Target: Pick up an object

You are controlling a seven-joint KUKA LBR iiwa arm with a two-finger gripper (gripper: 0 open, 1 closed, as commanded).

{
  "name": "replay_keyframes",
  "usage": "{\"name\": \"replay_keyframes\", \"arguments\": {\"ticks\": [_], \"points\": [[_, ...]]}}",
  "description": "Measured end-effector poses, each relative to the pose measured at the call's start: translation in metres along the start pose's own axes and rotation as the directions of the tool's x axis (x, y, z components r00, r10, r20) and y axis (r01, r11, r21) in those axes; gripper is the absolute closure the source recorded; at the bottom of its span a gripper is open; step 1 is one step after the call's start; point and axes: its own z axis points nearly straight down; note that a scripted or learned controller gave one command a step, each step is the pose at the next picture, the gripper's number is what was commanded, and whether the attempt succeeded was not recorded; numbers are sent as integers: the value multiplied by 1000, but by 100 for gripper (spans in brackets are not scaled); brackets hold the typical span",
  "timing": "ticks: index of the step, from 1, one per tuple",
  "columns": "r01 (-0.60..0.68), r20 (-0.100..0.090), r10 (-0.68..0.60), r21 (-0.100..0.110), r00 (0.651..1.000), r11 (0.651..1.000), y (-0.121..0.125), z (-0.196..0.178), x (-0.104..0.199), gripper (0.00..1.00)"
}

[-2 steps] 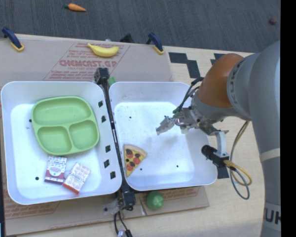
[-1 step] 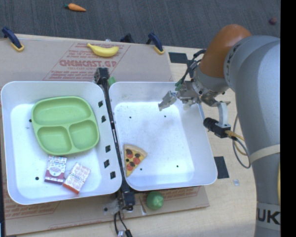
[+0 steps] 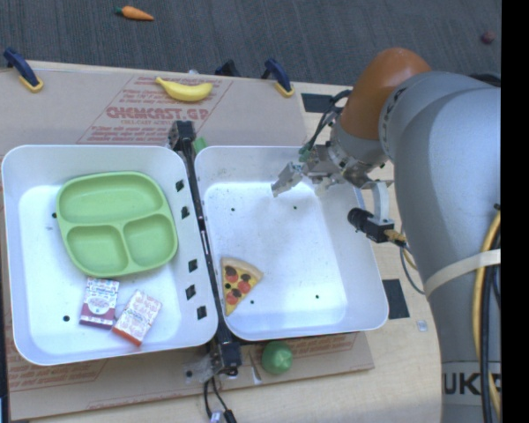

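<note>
While my pincer (image 3: 286, 181) hangs over the far edge of the right bin (image 3: 357, 263), nothing sits between its fingers, and from this slant I cannot tell whether they are spread or pressed together. The nearest thing worth taking is the pizza slice (image 3: 238, 283), lying flat on the bin floor close to the divider, well apart from me toward the near left corner. I judge it a light toy piece, probably stiff plastic or dense foam, thin and low, so it offers little height to bite on. My best guess is to come straight down and close across its narrow width near the crust end, where the wedge is broadest, and to keep clear of the bin wall beside it. Being flat and possibly slick, it could slide or tip out as I close.

Across the divider, the left bin (image 3: 18, 236) holds a green divided plate (image 3: 115, 218) and two small packets (image 3: 119, 309) just beside each other near the front. A banana (image 3: 185, 87) rests on the cardboard behind the bins, a green ball (image 3: 277, 357) sits on the tabletop just in front of the right bin, and a carrot (image 3: 136, 12) lies on the floor beyond.
</note>
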Motion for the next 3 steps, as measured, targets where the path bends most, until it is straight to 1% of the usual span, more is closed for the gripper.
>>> {"name": "replay_keyframes", "arguments": {"ticks": [1, 2, 3], "points": [[4, 0, -4, -1, 1000, 1000, 1, -11, 1, 100], [5, 0, -5, -1, 1000, 1000, 1, -11, 1, 0], [-1, 1, 1, 1, 1000, 1000, -29, -12, 0, 0]]}}
